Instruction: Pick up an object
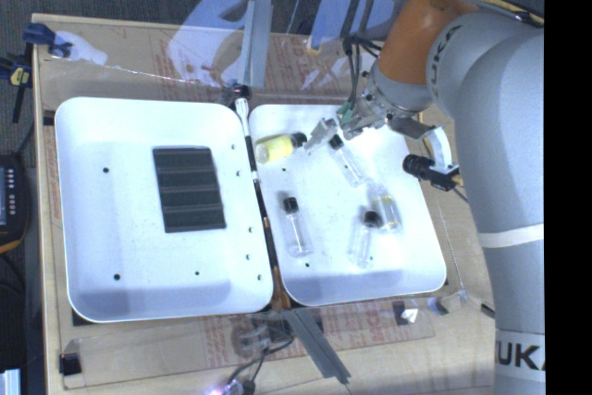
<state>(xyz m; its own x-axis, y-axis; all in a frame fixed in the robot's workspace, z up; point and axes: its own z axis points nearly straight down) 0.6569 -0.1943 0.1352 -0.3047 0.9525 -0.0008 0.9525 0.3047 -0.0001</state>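
Arm (481, 97): grey with orange band, entering from the right, wrist over the far part of the right bin (421, 268).
Jaws (326, 132): low over the right bin's far edge — whether spread or clenched cannot be told; nothing seen between them.
Yellow object (272, 148): just left of the jaws, lying by the divider between bins.
Clear vial, nearest (348, 162): just below-right of the jaws, tilted.
Black-capped vial (294, 223): well below the jaws, to their left.
Two further vials (375, 225): below-right, lying close together.
Left bin (83, 227): far left of the jaws — holds a dark ribbed tray (189, 188).
Worktop (185, 342): carries both bins.
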